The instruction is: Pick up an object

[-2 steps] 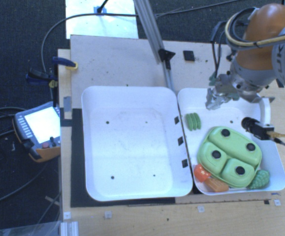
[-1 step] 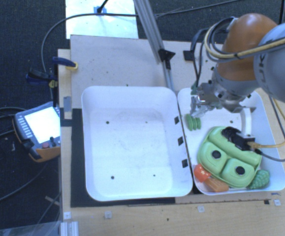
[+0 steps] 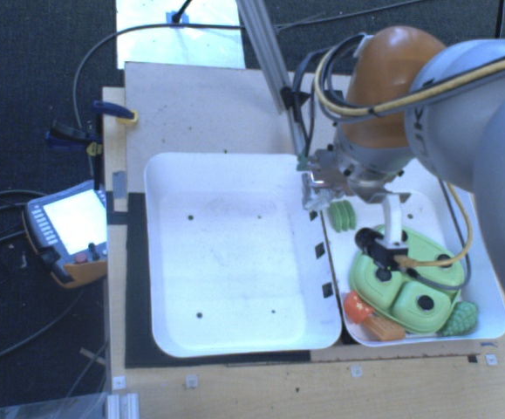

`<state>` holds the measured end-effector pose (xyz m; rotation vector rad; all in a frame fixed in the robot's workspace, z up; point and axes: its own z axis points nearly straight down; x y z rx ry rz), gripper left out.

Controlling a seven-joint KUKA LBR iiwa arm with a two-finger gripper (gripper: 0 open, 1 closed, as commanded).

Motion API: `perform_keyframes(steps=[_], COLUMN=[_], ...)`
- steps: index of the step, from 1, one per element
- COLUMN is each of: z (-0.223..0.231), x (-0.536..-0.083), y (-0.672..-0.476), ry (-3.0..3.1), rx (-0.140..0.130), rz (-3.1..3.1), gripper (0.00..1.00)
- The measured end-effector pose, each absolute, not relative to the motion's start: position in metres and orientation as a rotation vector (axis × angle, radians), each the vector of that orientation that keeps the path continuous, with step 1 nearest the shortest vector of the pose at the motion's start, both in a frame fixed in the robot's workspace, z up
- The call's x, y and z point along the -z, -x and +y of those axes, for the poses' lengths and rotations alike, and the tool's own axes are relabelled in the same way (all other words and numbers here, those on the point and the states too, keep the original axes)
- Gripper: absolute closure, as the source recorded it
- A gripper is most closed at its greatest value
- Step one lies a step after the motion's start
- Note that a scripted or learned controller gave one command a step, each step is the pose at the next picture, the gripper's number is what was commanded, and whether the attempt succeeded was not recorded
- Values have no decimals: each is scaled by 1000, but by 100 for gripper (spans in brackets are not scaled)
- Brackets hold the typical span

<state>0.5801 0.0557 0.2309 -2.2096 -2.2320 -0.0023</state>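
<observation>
A: Largest entry?
B: The grey KUKA arm (image 3: 461, 103), reaching in from the right over the right bin (image 3: 494, 321).

A: The bins?
B: Left bin (image 3: 226, 251), bare white floor. The right bin carries the stock.

A: Contents, by size?
B: Large green plastic toy (image 3: 409, 291) with black knobs; dark green knobbly piece (image 3: 461, 318) at the near corner; orange piece (image 3: 365, 317) by the divider; small ribbed green piece (image 3: 344, 215), just beside the gripper (image 3: 322, 195).

A: Gripper status?
B: Low at the divider; whether it is parted or closed cannot be told. Nothing visibly held.

A: Progress?
B: Judged early: every object lies in the bin, lift outstanding.
</observation>
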Motion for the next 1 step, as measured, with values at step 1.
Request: perform_keyframes(steps=[1], z=[110], x=[-218], y=[-568], ry=[2208], rx=[1], rz=[-2232], gripper=[100])
